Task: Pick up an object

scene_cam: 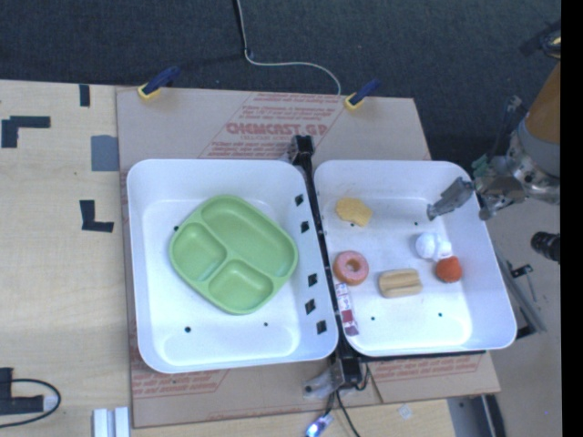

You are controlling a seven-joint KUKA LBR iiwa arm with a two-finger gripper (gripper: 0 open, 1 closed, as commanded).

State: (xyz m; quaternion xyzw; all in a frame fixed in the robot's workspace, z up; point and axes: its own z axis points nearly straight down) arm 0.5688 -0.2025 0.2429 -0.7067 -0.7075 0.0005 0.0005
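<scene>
Two white bins side by side on a cardboard sheet (273, 130) on the counter (55, 244); left bin (150, 335) holds a green tray (234, 254), three-compartment, lying flat and turned at an angle, filling most of the bin's middle; right bin (474, 321) holds the small things: yellow piece (353, 211) at about 10 o'clock in the bin, near the divider; pink donut (351, 268) at 8 o'clock, just beside the divider; tan block (400, 282) at about 6 o'clock, near the donut but apart from it; white ball (427, 245) at about 3 o'clock of bin centre; red ball (447, 269) just beside the white one, at its 4 o'clock, contact can't be told; thin red-and-white strip (345, 306) along the divider, at 6 o'clock from the donut; arm (547, 126) comes in from 3 o'clock, orange band at the frame's edge; claw (474, 194) sits over the right bin's 2 o'clock corner, by the rim; one grey finger (448, 198) points toward 8 o'clock into the bin, another dark one nearer the rim, fingers apart, nothing between them; claw is at 1 o'clock from the white ball, near but clear of it; no object lifted, all lie on the bin floor; two yellow-and-blue clamps (157, 83) at the cardboard's far corners; white cable (273, 60) loops across the dark floor at 12 o'clock; black tape marks (25, 127) on the counter at 9 o'clock.
</scene>
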